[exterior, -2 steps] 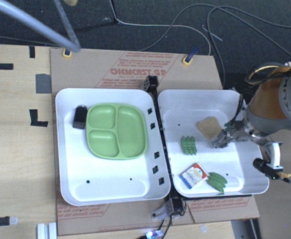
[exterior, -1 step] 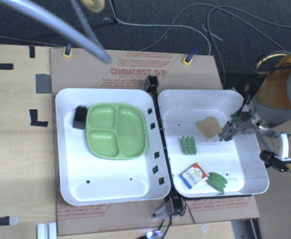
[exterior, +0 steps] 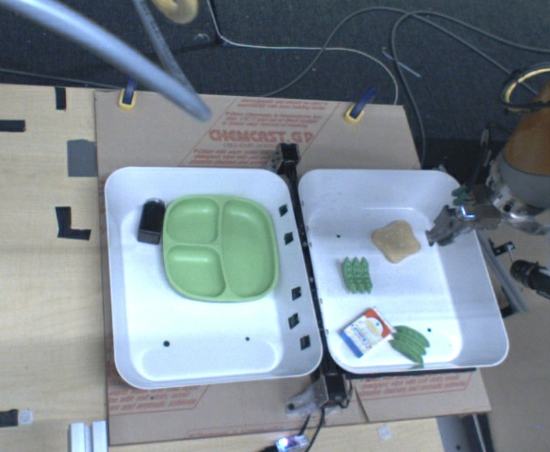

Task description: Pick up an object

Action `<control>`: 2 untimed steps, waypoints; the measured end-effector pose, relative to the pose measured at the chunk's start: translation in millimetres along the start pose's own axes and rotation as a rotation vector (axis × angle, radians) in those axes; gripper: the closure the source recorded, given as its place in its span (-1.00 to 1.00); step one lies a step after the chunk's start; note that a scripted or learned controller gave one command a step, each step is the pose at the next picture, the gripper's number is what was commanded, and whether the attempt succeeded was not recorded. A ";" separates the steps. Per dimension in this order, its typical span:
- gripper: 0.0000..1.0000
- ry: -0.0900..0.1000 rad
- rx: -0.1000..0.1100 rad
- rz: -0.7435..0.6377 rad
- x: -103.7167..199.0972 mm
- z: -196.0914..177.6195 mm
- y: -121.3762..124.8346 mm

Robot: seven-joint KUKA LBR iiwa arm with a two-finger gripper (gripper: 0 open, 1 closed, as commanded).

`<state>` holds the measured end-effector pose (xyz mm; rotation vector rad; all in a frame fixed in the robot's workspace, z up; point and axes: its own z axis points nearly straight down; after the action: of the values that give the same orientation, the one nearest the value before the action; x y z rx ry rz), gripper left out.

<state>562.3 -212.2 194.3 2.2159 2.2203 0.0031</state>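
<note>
At the right rim of the right bin: tool (exterior: 442, 230), low over the bin's edge, arm entering from the right side of the view.
Tool state: fingers too small and dark to read; cannot tell how far apart they stand, and nothing is visibly between them.
Arm: grey wrist (exterior: 515, 191) with orange band (exterior: 531, 139) above it, just behind the tool.
Right bin (exterior: 463, 342): shallow, white, holds four loose objects.
Tan sponge-like block (exterior: 396, 241): nearest object to the tool, just beside its tip toward the bin centre; apart from it, not touching as far as can be seen.
Green ridged piece (exterior: 355, 274): farther from the tool than the tan block, toward the divider between the bins and slightly nearer the camera.
Red-white-blue packet (exterior: 365, 331): well away from the tool, near the bin's front wall, lying flat and tilted.
Green pod-shaped toy (exterior: 410, 342): touching or just beside the packet, on the packet's tool-ward side, at the front of the bin.
Left bin (exterior: 134, 347): on the far side of the divider from the tool.
Green divided plate (exterior: 222, 248): flat in the left bin, three compartments, well apart from the tool.
Black small block (exterior: 151, 221): beside the plate's far edge, the object farthest from the tool.
Tabletop (exterior: 30, 281): pale wood with black markers; cardboard sheet (exterior: 256, 125) under both bins.
</note>
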 end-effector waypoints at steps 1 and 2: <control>1.00 0.000 -0.001 0.000 1.4 -62.6 6.5; 1.00 0.003 0.006 -0.005 60.2 -49.6 21.0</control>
<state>583.0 -151.9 243.9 2.2152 2.2297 0.0001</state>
